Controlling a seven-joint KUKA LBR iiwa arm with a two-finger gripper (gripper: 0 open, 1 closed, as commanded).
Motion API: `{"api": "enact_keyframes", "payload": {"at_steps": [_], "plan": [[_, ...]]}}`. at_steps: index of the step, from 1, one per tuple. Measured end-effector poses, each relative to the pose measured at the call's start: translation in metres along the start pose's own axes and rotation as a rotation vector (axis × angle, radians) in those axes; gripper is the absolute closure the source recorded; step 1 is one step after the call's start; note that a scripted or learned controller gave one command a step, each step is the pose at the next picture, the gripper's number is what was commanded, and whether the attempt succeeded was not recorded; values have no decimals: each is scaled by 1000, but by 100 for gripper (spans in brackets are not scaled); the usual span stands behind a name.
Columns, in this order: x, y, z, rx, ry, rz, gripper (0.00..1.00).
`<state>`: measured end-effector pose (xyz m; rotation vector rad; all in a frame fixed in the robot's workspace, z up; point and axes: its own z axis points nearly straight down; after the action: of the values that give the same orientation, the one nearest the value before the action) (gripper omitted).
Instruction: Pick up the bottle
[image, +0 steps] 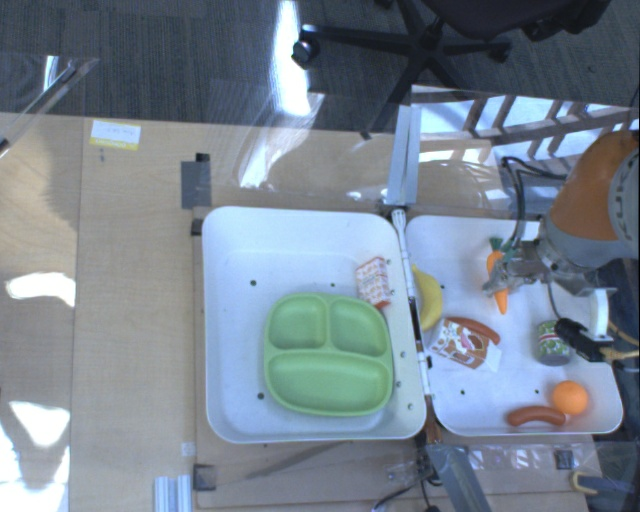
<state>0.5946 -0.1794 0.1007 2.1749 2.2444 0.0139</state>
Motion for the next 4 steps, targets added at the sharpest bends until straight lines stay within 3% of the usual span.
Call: {"api": "enact_keyframes", "payload": {"at_steps": [1, 2, 3, 4], "plan": [[88, 45, -103, 9, 2, 268, 100], [200, 20, -84, 16, 4, 285, 100], [261, 35, -110, 13, 4, 284, 100], [329, 12, 11, 5, 8, 308, 100]]}}
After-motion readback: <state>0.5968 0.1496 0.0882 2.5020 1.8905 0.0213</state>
